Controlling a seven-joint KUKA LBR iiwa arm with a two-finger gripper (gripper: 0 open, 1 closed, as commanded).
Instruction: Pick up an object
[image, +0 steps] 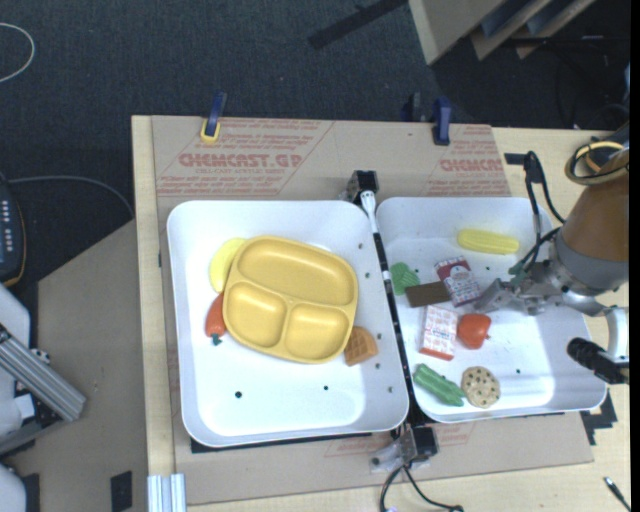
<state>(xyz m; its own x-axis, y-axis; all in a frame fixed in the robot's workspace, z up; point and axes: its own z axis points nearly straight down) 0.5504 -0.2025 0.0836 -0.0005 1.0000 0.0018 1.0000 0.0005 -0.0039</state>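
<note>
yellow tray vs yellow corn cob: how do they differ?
The yellow tray lies in the left bin; the corn cob lies in the right bin. The tray is far larger than the cob. The tray is flat with three compartments; the cob is a slim rounded stick. Both are yellow, and each lies apart from the hand.

Grey arm (590, 240) w/ orange band in from right, claw (497, 293) low, pointing left

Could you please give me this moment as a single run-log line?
phase: reaching | gripper: low in right bin, beside red tomato | grasp: none seen | left bin: yellow tray
</note>
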